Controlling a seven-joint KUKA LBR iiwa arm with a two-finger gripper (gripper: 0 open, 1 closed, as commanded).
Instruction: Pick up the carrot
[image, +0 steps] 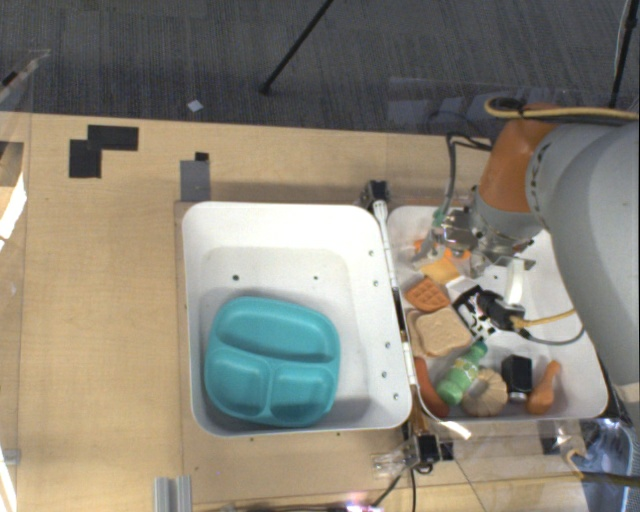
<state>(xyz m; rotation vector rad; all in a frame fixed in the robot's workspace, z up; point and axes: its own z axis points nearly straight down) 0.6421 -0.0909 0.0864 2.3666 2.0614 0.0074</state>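
The carrot (545, 388) is a short orange piece lying near the front right corner of the right bin (575, 330). My gripper (452, 242) hangs over the far left part of that bin, just above a yellow-orange wedge (440, 269). It is well away from the carrot, which lies toward the front right, and nothing shows in its grasp.
In the right bin lie a waffle (427, 295), a toast slice (441, 334), a green bottle (462, 373), a beige lump (488, 396), a small black block (517, 373) and a red sausage (425, 381). The left bin (280, 235) holds a teal divided plate (270, 360).
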